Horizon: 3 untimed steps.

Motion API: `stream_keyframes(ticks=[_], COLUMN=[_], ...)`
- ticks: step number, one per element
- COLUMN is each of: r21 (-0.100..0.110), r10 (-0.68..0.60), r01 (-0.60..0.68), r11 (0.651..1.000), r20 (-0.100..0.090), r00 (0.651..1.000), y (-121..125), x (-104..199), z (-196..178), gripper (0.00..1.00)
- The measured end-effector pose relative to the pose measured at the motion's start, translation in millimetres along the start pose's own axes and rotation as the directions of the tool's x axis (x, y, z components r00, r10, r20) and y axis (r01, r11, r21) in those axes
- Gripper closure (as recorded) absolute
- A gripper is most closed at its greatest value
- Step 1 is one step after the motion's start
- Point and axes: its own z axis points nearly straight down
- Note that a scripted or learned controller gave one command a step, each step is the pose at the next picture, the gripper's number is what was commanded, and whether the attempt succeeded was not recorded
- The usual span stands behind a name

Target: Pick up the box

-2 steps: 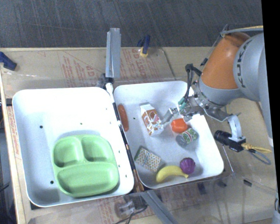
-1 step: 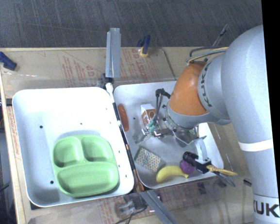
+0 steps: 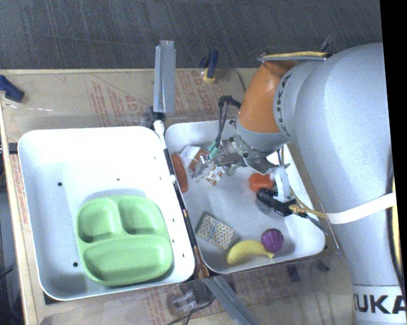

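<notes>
The box (image 3: 214, 229) is small and flat with a speckled pattern. It lies tilted on the floor of the right bin (image 3: 239, 203), towards the bin's front left. My gripper (image 3: 207, 168) hangs low over the bin's back left part, well behind the box and apart from it. The arm's grey bulk and orange band cover the bin's back right corner.
A yellow banana (image 3: 248, 251) and a purple fruit (image 3: 272, 240) lie just right of the box. A red-orange item (image 3: 260, 181) sits mid-right and an orange sausage shape (image 3: 180, 173) leans by the left wall. The left bin (image 3: 48, 172) holds a green divided tray (image 3: 123, 239).
</notes>
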Motion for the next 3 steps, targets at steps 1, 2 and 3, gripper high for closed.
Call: stream_keyframes(ticks=[1, 2, 3], r21=[0.005, -0.002, 0.003], r10=[-0.004, -0.164, 0.012], r01=[0.004, 0.164, -0.012], r11=[1.0, 0.986, 1.0], r20=[-0.002, 0.005, 0.0], r00=[1.0, 0.986, 1.0], y=[-0.8, -5.3, -67.0], x=[1.1, 54.6, 116.6], z=[-8.9, -65.0, -99.2], gripper=[1.0, 1.0, 1.0])
